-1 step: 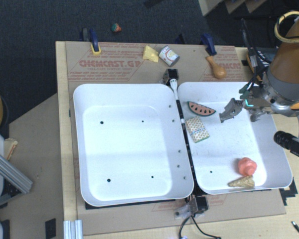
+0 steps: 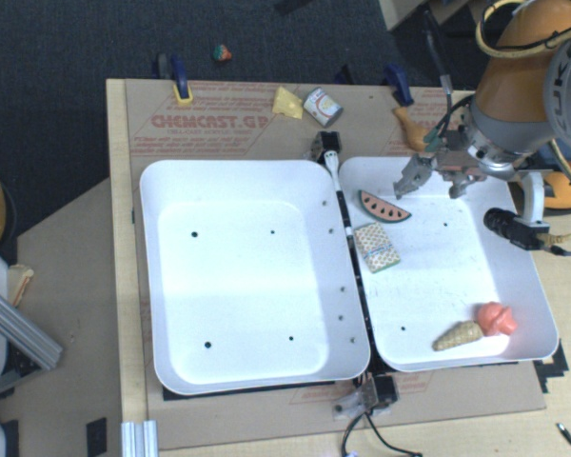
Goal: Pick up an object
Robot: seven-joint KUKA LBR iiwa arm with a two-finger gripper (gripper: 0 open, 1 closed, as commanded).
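The right bin (image 2: 514, 284) holds three things. A watermelon slice (image 2: 383, 207) lies near its back left corner. In front of it, a pale patterned block (image 2: 376, 247) rests by the left wall. An ice cream cone with a pink scoop (image 2: 476, 327) lies near the front right. My gripper (image 2: 428, 181) hangs over the back of the right bin, just right of the watermelon slice, open, with nothing between its fingers.
The left bin (image 2: 162, 255) sits beside the right one. On the board behind the bins lie a yellow wedge (image 2: 287, 104), a small box (image 2: 323, 107) and an orange piece (image 2: 411, 127). Blue clamps (image 2: 178, 74) hold the board's back edge.
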